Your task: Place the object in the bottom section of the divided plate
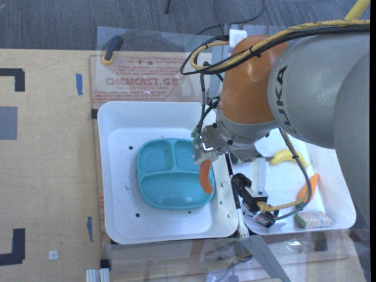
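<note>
A teal divided plate (167, 184) lies in the left white bin (117, 157), with two small sections at the far side and one wide section at the near side. My gripper (205, 153) hangs over the plate's right edge. It is shut on a slim orange carrot-like object (205, 178), which dangles from the fingers. The object's lower end sits over the right rim of the wide near section. I cannot tell whether it touches the plate.
The right bin (341, 210) holds a yellow banana (286, 156), an orange stick-like piece (309, 187), a white item (261, 178) and a green-and-white packet (314, 219). The arm's big orange and grey body covers much of that bin.
</note>
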Tool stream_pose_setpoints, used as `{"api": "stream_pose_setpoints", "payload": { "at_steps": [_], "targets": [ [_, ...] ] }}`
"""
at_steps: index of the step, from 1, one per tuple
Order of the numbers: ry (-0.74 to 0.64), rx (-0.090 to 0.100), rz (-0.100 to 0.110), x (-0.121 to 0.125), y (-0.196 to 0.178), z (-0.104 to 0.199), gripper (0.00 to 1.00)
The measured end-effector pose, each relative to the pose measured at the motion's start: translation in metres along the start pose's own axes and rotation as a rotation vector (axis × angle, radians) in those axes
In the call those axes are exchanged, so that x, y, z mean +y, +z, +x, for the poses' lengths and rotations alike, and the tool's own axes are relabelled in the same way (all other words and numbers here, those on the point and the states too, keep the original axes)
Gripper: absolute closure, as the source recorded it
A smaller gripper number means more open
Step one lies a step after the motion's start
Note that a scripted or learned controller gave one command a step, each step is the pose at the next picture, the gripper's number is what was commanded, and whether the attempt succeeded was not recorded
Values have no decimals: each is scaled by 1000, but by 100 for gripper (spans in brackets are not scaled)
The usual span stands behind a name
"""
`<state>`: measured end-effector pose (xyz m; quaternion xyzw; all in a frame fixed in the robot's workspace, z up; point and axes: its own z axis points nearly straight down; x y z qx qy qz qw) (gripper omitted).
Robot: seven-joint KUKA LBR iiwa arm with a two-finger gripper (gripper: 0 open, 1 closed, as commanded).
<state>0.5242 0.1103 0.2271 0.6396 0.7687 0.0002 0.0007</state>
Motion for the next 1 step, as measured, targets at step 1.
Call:
{"api": "stream_pose_setpoints", "payload": {
  "at_steps": [1],
  "targets": [
    [-1, 0, 0, 0, 0, 1, 0]
  ]
}}
